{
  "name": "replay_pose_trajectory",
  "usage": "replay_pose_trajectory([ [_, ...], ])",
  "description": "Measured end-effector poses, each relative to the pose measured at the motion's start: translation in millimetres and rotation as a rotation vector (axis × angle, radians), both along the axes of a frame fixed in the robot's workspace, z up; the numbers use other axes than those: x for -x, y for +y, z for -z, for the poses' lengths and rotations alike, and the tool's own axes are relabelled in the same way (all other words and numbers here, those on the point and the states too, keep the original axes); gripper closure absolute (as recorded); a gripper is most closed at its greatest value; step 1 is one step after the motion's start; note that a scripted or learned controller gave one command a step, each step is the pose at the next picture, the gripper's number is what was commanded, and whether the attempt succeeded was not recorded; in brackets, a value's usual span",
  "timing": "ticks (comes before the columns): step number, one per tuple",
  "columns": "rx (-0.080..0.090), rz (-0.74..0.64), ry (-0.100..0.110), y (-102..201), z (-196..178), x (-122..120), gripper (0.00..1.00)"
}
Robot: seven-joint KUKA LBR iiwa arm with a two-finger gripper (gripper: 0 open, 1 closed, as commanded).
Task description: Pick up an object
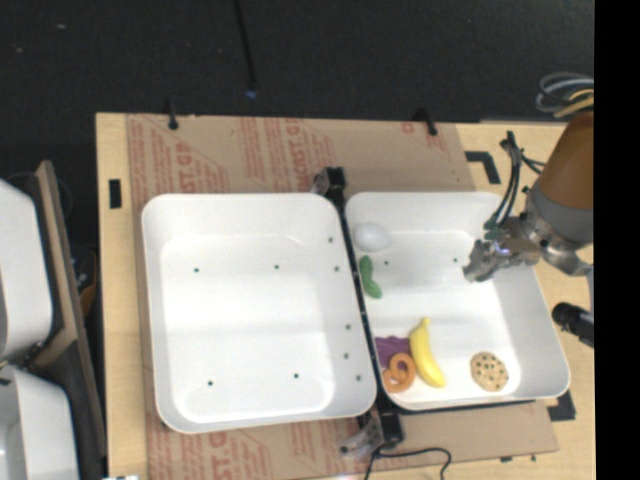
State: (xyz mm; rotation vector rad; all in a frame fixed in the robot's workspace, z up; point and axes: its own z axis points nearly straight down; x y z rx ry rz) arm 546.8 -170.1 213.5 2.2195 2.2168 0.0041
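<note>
A single camera is fixed high above the bench [300, 148] and looks down at a slant, far enough off to take in both white bins whole. The left bin [250, 308] sits near the middle of the view, the right bin [455, 223] toward the right. Dark floor lies beyond the far edge of the bench, and the arm [570, 183] enters from the right side
</note>
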Motion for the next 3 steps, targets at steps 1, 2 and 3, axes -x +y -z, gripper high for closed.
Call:
replay_pose_trajectory([
  [1,0.0,-0.001,0.001,-0.7,-36.5,-0.7,1.0],
  [2,-0.002,-0.005,0.004,48.0,-45.1,-16.9,1.0],
  [3,-0.002,-0.005,0.004,97.0,-51.9,-31.4,1.0],
])
